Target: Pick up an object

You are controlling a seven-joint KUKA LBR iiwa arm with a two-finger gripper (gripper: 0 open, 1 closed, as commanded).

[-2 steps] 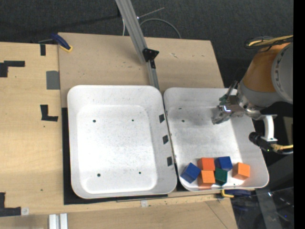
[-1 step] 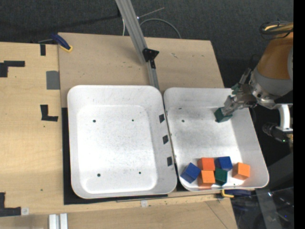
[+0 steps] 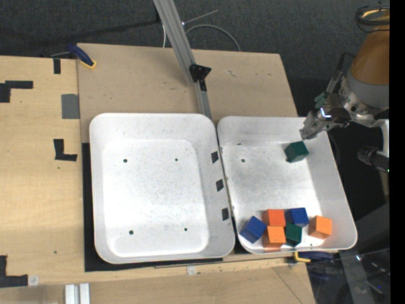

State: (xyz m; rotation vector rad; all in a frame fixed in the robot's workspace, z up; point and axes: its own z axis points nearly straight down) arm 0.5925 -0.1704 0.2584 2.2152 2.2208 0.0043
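Note:
A dark green block (image 3: 295, 151) lies alone in the upper right part of the right bin (image 3: 266, 182). Several blocks cluster along that bin's near edge: a blue one (image 3: 253, 228), two orange ones (image 3: 275, 218) (image 3: 275, 235), another blue one (image 3: 297, 216), a green one (image 3: 293, 233) and an orange one (image 3: 321, 226). My gripper (image 3: 312, 127) hangs over the right bin's upper right corner, just up and right of the lone green block. Nothing shows between its fingers.
The left bin (image 3: 155, 189) sits beside the right one. A slanted metal pole (image 3: 180, 37) crosses the bench behind the bins. A white cable loops near the pole. The arm's orange-banded wrist (image 3: 372, 56) stands at the right edge.

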